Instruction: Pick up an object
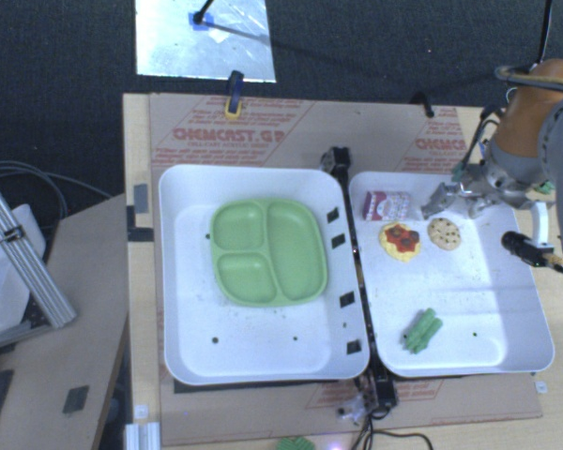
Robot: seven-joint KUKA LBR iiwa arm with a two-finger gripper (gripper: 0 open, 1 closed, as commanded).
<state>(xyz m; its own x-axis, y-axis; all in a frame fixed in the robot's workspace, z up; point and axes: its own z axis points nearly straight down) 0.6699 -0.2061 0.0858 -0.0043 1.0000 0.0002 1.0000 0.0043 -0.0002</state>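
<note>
Here, two shallow white bins sit side by side on a cardboard-covered bench. The left bin [183,345] occupies the centre-left of the frame and contains one item: a light green divided plate [267,251] with three compartments, lying flat near the bin's middle. The right bin [516,345] occupies the centre-right of the frame and contains four small items. A red-and-white packet [386,204] lies near the bin's upper left corner. Just below it lies a yellow toy with a red centre [400,241]. To the right of that toy, close but apart from it, lies a round cookie [444,233] with dark chips. A green vegetable-like toy [420,331] lies lower down in the bin, well apart from the other three. The arm enters from the upper right of the frame, its orange band [530,111] visible above the wrist. The gripper [457,198] is positioned over the upper part of the right bin, just above the cookie in the frame and to the right of the packet. Whether its fingers are parted or closed cannot be determined, and no item is visibly between them.
</note>
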